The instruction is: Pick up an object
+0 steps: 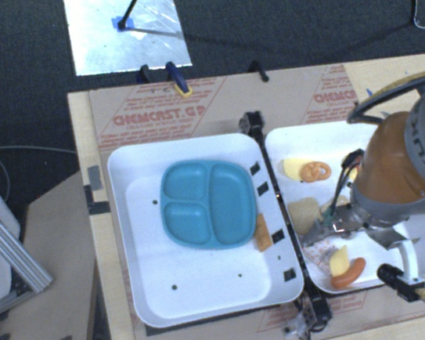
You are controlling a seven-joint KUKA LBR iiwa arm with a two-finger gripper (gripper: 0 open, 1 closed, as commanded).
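Observation:
The right bin (pixel 326 134) holds several toy foods. A yellow piece (pixel 294 167) and an orange pretzel ring (pixel 316 171) lie at its far left. A tan chunk (pixel 304 210) sits mid-left. A yellow wedge (pixel 339 260) and a red-orange sausage (pixel 348 273) lie at the near edge. My gripper (pixel 331 224) hangs low over the right bin's left half, just right of the tan chunk and above the wedge. The arm's grey and orange body covers the bin's right side.
The left bin (pixel 156 292) holds a blue divided plate (pixel 206 204), with a small tan cracker (pixel 262 232) by the plate's right edge. A black-clipped divider (pixel 273 196) runs between the bins. Cables trail at the lower right.

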